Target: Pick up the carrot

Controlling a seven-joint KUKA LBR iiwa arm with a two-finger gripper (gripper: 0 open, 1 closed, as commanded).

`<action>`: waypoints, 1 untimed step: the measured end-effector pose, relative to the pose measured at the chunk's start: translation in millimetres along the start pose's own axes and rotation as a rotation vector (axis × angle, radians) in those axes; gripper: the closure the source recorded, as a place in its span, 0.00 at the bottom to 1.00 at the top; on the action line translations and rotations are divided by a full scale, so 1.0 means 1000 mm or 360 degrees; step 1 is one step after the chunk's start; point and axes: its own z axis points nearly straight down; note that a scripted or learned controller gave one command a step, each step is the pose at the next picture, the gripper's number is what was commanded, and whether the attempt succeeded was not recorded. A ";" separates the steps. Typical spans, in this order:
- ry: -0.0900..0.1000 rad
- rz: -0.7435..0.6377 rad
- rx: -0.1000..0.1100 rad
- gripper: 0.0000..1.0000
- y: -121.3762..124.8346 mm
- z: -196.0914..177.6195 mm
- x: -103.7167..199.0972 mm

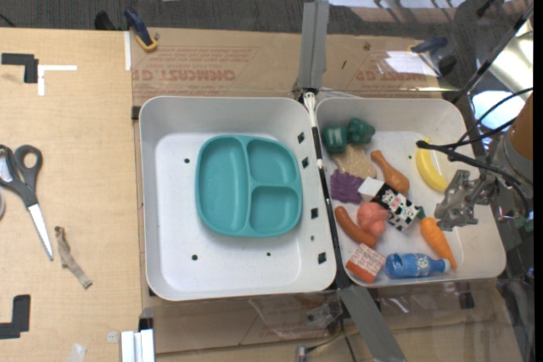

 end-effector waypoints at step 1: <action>-0.0006 -0.0005 0.0001 1.00 0.001 -0.009 -0.002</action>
